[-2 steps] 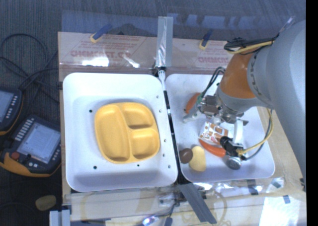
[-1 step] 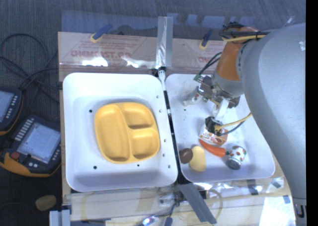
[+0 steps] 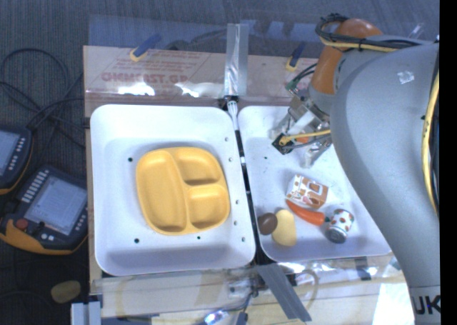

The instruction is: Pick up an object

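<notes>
Camera view gives us a slanted look down on two white bins set side by side on the surface. The left bin (image 3: 107, 173) fills the middle-left of the frame and carries a yellow divided tray (image 3: 183, 189), lying flat near its centre. The right bin (image 3: 251, 145) sits just right of centre, partly covered by the grey arm (image 3: 385, 145) that sweeps in from the right edge.

The gripper (image 3: 300, 138) hangs low over the upper part of the right bin, tilted toward the bin floor. We cannot tell whether the jaws are apart or together; a yellow and dark part sits at their tip, but we cannot say what it is or that anything is held.

The likely targets lie clustered toward the lower part of the right bin, apart from the gripper: a white and orange packet (image 3: 307, 191), an orange carrot-like piece (image 3: 310, 214) just below it, a pale yellow rounded object (image 3: 285, 228), a dark brown ball (image 3: 267, 223) touching its left side, and a small patterned round object (image 3: 338, 223) at the lower right. We judge the pick as not yet secured, since none of these sits between the jaws. Their tight crowding may make a clean grasp on one harder.
</notes>
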`<state>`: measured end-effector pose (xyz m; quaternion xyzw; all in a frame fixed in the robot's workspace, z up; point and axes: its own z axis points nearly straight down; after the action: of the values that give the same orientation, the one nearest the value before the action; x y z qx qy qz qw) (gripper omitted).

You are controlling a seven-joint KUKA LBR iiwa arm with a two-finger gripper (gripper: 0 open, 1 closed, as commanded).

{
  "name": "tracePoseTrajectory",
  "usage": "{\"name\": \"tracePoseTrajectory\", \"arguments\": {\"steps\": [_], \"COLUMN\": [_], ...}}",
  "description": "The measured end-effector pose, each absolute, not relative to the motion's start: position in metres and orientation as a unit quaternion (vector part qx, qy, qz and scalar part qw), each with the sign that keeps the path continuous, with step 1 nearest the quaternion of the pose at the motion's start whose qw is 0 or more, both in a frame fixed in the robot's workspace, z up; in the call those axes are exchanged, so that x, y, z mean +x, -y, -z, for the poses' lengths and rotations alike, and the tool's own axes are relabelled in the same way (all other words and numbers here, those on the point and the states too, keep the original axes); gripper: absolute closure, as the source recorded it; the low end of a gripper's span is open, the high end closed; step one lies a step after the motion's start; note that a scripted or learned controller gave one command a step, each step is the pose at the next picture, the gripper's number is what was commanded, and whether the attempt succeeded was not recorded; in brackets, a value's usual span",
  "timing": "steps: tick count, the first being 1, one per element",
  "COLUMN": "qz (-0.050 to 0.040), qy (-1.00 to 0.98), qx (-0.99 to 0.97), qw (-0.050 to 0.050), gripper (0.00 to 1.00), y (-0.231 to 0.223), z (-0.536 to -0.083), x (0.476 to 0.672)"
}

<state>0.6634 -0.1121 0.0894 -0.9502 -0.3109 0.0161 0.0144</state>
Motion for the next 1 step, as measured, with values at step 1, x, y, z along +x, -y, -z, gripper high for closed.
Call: {"name": "tracePoseTrajectory", "arguments": {"steps": [1], "qz": [-0.0055], "qy": [0.312], "qx": [-0.950], "qw": [0.002], "gripper": [1.00], "y": [0.1129], "z": [-0.0993], "x": [0.6679]}}
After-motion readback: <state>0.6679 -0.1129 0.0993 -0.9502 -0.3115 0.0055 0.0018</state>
